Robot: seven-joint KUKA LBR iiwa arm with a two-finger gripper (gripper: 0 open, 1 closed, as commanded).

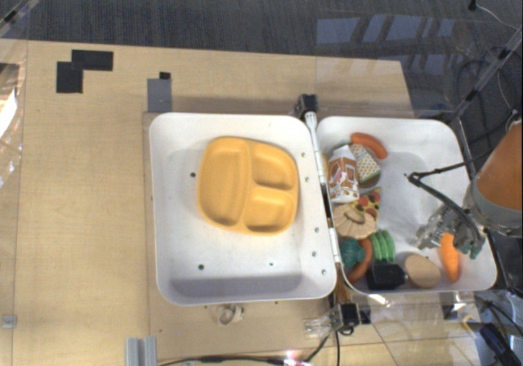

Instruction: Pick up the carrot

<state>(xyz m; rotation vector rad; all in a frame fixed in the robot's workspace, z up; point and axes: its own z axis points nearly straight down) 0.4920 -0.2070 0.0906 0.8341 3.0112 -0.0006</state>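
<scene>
The carrot (450, 261), a small orange piece with a bit of green beside it, lies near the front right corner of the right bin (425, 131). My gripper (447, 234) hangs directly over the carrot's upper end, reaching in from the right below the orange band (500, 176) of the arm. The metal gripper parts overlap the carrot's top, so contact between them is unclear.
Along the right bin's left and front sides lie a sausage (368, 145), a can (343, 176), a green ridged piece (382, 245), a black block (384, 276) and a beige egg-like piece (422, 271). The left bin (176, 193) holds a yellow divided tray (248, 183).
</scene>
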